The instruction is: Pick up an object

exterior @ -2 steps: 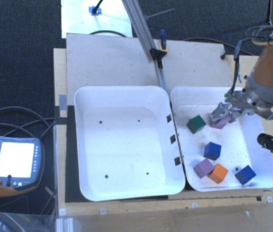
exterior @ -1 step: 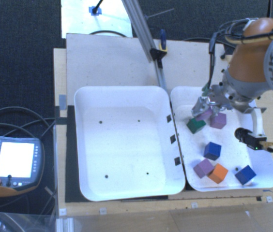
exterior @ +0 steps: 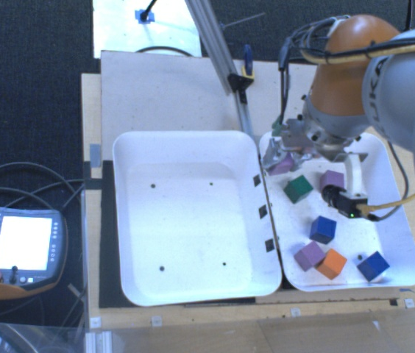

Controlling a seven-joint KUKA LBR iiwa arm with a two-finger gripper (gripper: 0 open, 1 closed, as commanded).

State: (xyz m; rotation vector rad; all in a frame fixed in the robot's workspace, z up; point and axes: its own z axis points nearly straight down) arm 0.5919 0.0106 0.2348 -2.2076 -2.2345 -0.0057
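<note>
My gripper [exterior: 284,153] hangs over the far left corner of the right bin [exterior: 402,219]. A purple block [exterior: 284,166] shows just below it, touching or partly hidden by the gripper, and I cannot tell whether it is held. Loose in the same bin lie a green cube [exterior: 298,189], a second purple cube [exterior: 332,180], a blue cube [exterior: 323,229], a third purple cube [exterior: 310,255], an orange cube [exterior: 332,263] and another blue cube [exterior: 373,265].
The left bin [exterior: 130,197] sits beside the right one, the two rims meeting in the middle. A slanted metal pole [exterior: 215,39] rises behind the bins. A teach pendant [exterior: 20,252] lies off the bench at the left.
</note>
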